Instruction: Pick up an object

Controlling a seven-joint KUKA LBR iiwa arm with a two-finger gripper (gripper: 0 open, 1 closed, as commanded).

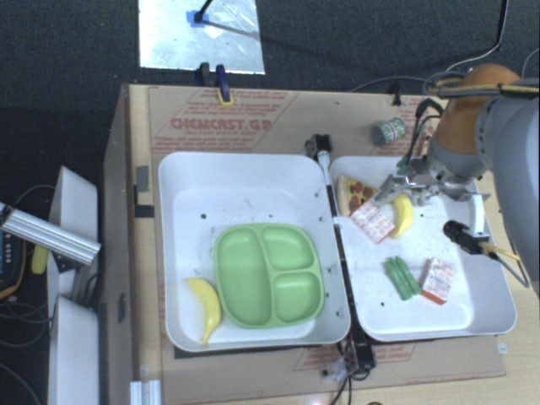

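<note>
While the grey arm (506,142) reaches in from the right edge of the frame, its orange band showing at upper right, two shallow white bins sit side by side on a brown bench (245,116) printed with red lettering. Filling the centre-left of the frame, the left bin (186,184) carries a green divided plate (268,274), with a yellow banana (205,307) lying just beside the plate's lower left edge. Across the right bin (489,310), at centre-right, several smaller items are scattered. At that bin's upper middle, the gripper (403,194) points down over a second, smaller banana (404,214), which appears to lie directly beneath it and touching its tips; whether the claw is spread or closed on the fruit cannot be told from this angle. Just left of that banana lies a red-and-white packet (372,221), and a pizza slice (355,194) rests near the bin's upper left corner. Lower down sit a green vegetable (402,278) and an orange-and-white carton (438,281).
</note>
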